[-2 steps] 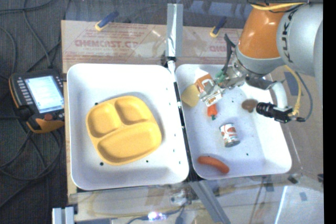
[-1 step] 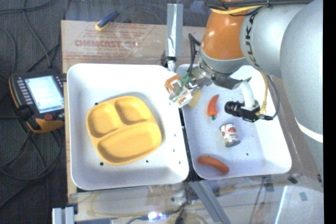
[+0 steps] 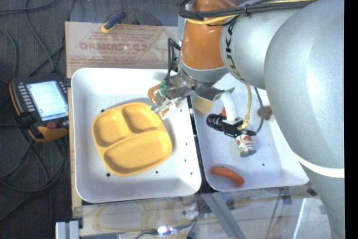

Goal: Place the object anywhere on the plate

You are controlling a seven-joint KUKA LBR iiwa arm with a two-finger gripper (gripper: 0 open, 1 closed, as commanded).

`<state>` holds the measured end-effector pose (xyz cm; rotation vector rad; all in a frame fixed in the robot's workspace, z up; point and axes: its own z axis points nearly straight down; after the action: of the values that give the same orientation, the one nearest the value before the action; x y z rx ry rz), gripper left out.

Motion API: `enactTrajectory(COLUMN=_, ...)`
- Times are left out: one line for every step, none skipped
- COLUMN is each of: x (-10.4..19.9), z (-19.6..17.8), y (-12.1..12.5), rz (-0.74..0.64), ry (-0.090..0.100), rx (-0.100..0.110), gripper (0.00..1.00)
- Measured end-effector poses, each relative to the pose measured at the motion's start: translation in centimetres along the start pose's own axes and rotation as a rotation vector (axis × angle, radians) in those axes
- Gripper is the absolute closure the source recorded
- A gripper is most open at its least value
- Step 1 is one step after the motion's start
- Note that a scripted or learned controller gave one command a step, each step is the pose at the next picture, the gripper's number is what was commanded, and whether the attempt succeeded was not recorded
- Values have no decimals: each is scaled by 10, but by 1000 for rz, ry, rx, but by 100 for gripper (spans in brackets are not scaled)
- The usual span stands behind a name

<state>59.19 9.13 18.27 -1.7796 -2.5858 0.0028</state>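
Desk [image 3: 134, 211] bearing two shallow white bins side by side, seen from above at a slant. The left bin [image 3: 84, 176] holds a yellow plate [image 3: 131, 140] with three compartments, two small ones on the far side and one large one on the near side. The plate lies slightly turned, near the bin's middle.

The grey arm [image 3: 291, 64], with its orange band [image 3: 204, 36], reaches in from the right. It carries the pincer [image 3: 161, 102] to the far right corner of the plate, just beside the rim of the far right compartment. Whether the pincer is spread, pressed together or pinching anything cannot be told from this angle.

The right bin [image 3: 279, 170] holds the loose things. An orange-red sausage [image 3: 227, 174] lies near the bin's near edge. A small can [image 3: 245, 144] lies tilted a little farther back and to the right of it. A small brown thing [image 3: 267, 112] sits at the bin's right, close against the arm. A yellow thing [image 3: 204, 95], partly hidden under the wrist, lies at the far left of this bin.

Sausage and can are both to the right of the pincer and nearer the viewer. They are well apart from it, across the wall between the bins, and neither touches the plate.

Left of the desk rests a control pad [image 3: 42, 103] with a lit screen. A printed brown board [image 3: 112, 45] lies beyond the left bin.
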Motion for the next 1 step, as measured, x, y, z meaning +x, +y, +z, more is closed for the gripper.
enactTrajectory(x=26, z=68, y=24, rz=-438, ry=-7, rx=-31, gripper=100)
